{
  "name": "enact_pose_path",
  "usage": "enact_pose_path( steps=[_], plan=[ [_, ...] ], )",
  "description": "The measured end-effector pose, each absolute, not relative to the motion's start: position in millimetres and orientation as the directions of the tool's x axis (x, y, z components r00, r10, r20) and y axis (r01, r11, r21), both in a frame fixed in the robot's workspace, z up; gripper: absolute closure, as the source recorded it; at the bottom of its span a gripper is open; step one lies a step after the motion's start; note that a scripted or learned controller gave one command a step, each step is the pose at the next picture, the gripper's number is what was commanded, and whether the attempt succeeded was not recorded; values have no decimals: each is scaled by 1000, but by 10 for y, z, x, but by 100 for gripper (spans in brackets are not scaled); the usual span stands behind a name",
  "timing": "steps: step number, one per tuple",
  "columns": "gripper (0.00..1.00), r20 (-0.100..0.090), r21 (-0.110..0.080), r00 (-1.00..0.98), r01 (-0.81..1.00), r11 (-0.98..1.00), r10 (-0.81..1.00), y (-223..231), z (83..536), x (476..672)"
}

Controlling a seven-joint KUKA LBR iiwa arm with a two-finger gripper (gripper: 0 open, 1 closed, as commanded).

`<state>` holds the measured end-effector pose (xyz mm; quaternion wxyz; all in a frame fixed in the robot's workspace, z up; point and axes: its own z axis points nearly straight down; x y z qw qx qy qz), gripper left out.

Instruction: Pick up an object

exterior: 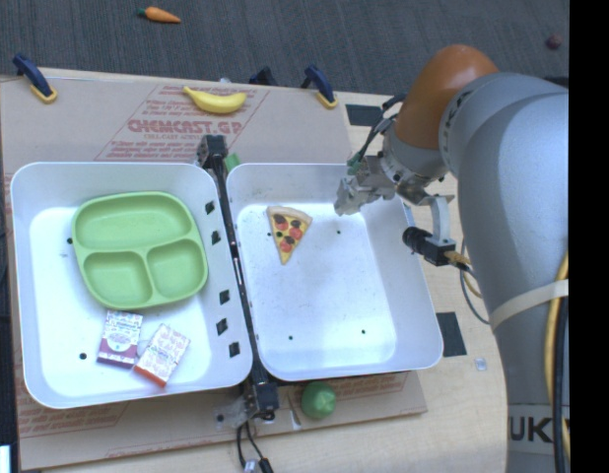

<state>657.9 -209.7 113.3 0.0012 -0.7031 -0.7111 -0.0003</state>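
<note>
1. Arm (502, 166), grey with orange band, reaches in from the right and bends down over the right bin's far right corner; probably parked there as an approach pose above the bin holding the target.
2. Cardboard sheet (176, 121) with red print lies under both bins, held by blue clamps (33, 77) at its far edge, likely so the base does not slide.
3. 2 white bins side by side: left bin (33, 264), right bin (403, 304). Shallow walls keep items contained and reachable from above.
4. Green divided plate (137, 244), 3 compartments, flat in the left bin's far half, nothing on it.
5. Gripper (349, 200) hangs near the right bin's far wall, just right of the pizza slice and apart from it. Nothing visible between its fingers; too small and dark, so I cannot tell if the claw is wide or narrow.
6. Toy banana (216, 98) on the cardboard beyond the bins, out of play.
7. 2 small packets (142, 348) lie side by side, touching, near the left bin's front.
8. Toy pizza slice (287, 231), the likeliest pick target, lies flat in the right bin's far left part, point toward the front. Flat and thin, so a top grasp looks tricky.
9. Green ball (318, 399) on the cardboard in front of the right bin.
10. Toy carrot (162, 14) on the floor, far from the bench.
</note>
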Motion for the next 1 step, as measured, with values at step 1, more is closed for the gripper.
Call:
enact_pose_path(
  steps=[1],
  plan=[
    [0, 2, -2, -12, 1000, 12, 1000, -2095, 1132, 6578]
  ],
)
